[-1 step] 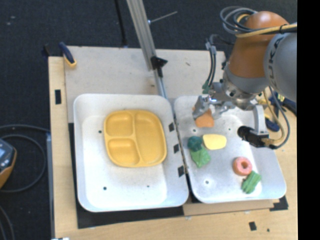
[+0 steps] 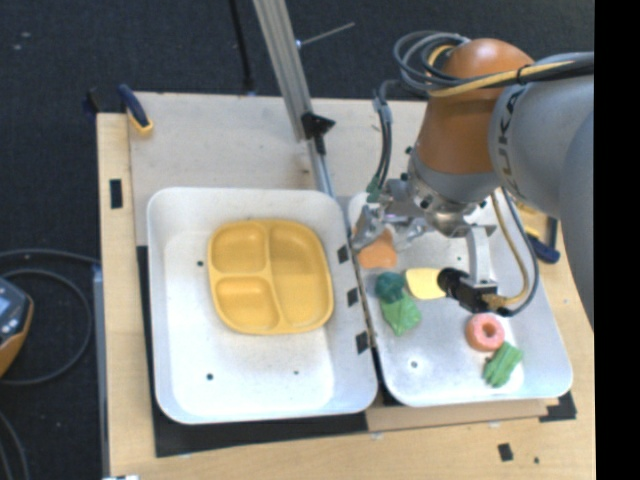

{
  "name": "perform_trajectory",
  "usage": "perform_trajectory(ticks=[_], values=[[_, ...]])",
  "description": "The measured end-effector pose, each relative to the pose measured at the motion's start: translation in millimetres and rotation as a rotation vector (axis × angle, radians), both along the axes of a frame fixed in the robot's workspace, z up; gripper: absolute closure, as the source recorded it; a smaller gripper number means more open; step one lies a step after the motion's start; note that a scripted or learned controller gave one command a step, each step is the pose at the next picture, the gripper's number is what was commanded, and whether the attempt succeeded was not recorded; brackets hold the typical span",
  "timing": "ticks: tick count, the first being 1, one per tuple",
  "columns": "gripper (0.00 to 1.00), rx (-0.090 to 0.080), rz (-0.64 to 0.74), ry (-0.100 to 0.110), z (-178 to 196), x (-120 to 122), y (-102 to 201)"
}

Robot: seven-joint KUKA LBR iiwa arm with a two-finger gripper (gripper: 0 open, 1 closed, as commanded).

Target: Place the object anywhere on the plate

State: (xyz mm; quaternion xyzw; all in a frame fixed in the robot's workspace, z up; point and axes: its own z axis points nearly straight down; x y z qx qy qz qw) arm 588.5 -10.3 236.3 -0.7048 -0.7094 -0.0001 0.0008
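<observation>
Yellow plate [image 2: 270, 275] sits in the left bin [image 2: 180, 368], three compartments, bare, at about nine o'clock from my gripper [image 2: 385, 230]. I hang over the far left corner of the right bin [image 2: 540, 368], right by the wall between the two bins, and an orange piece [image 2: 377, 256] lies just below me at six o'clock, touching or nearly touching my tip. I cannot tell from this slant how my hand stands, or whether it has hold of anything. Further toward five o'clock lie a dark green piece [image 2: 389, 286], a lighter green one [image 2: 402, 315] and a yellow block [image 2: 425, 284]; the pink ring [image 2: 486, 332] and another green piece [image 2: 502, 362] are well apart, near the bin's near right corner. I judge the orange piece my target. To do this well I should come straight down, centred on it, keep clear of the wall, then lift high enough to cross over before moving toward nine o'clock.
</observation>
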Motion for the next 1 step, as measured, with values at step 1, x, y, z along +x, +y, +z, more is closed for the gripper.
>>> perform_trajectory(ticks=[1], values=[[1.0,0.0,0.001,0.0,-6.7,-13.5,57.7]])
